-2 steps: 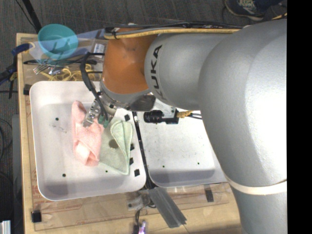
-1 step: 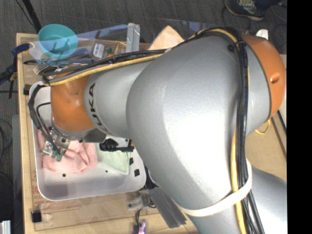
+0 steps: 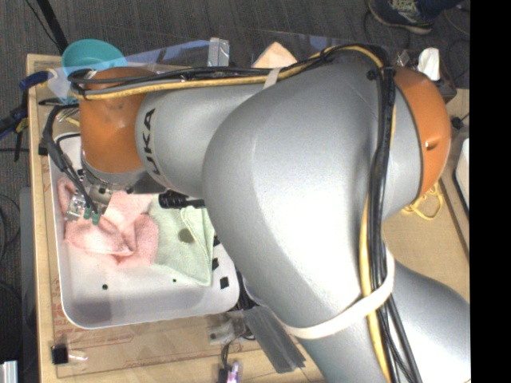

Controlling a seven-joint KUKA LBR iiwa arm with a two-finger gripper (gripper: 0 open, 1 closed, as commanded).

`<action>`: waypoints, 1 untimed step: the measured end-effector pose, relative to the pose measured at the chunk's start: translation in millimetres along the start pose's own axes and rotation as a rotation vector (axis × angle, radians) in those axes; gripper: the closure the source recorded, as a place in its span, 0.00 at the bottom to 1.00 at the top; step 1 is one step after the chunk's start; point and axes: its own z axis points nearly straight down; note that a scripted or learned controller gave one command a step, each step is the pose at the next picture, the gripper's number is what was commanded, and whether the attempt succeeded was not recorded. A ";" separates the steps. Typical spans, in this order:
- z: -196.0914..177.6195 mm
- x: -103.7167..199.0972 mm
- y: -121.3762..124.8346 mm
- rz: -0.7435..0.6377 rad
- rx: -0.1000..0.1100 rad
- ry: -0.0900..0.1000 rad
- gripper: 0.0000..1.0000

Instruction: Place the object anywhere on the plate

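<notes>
Since the big arm leans low across the bin, its claw sits right at the pink cloth, ready for grabbing.

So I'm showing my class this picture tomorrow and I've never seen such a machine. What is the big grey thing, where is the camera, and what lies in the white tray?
The big grey shape is a robot arm, a jointed machine with an orange band near its wrist. The camera is fixed above the bench and looks down at a slant, so the arm hides much of the scene. Its gripper is low over a shallow white bin. In the bin lie a crumpled pink cloth and, beside it, a pale green cloth. A teal object sits at the bench's far corner. Whether the gripper holds anything cannot be told.
</notes>
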 end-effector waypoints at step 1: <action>-83.0 -12.8 -63.8 -0.040 0.000 0.000 1.00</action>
